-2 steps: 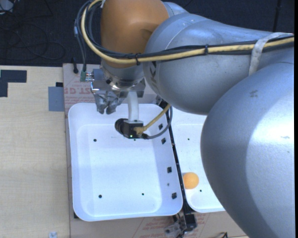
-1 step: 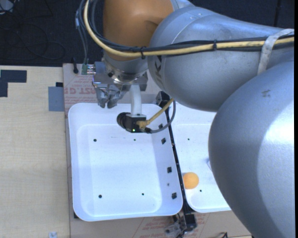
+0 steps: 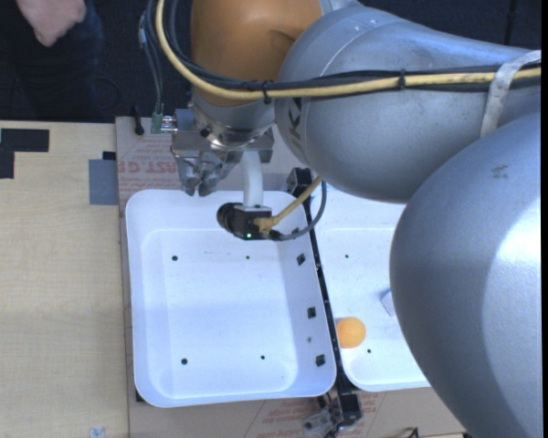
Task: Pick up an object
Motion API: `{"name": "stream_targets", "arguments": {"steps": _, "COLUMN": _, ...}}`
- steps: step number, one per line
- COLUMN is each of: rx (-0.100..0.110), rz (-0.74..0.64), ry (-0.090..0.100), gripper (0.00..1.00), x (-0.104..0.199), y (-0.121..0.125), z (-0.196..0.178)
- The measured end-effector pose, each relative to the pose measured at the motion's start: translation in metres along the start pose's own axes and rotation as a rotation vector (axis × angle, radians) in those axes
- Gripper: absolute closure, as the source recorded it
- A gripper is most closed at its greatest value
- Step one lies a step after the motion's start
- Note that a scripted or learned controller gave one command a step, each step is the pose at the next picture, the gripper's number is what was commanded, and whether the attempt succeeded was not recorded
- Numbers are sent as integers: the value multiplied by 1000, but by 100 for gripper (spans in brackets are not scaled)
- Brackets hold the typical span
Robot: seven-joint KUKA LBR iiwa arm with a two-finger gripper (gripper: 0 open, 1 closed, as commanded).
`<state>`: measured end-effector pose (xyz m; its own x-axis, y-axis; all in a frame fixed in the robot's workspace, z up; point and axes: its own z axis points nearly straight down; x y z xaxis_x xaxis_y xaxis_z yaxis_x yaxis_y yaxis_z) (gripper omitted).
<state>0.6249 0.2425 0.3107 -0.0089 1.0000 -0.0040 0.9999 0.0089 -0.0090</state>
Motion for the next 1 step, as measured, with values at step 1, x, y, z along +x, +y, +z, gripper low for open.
{"name": "stream_targets", "arguments": {"steps": 1, "rx": 7, "rz": 8, "ry": -2, "gripper": 100, "x": 1, "y": -8, "z": 154}}
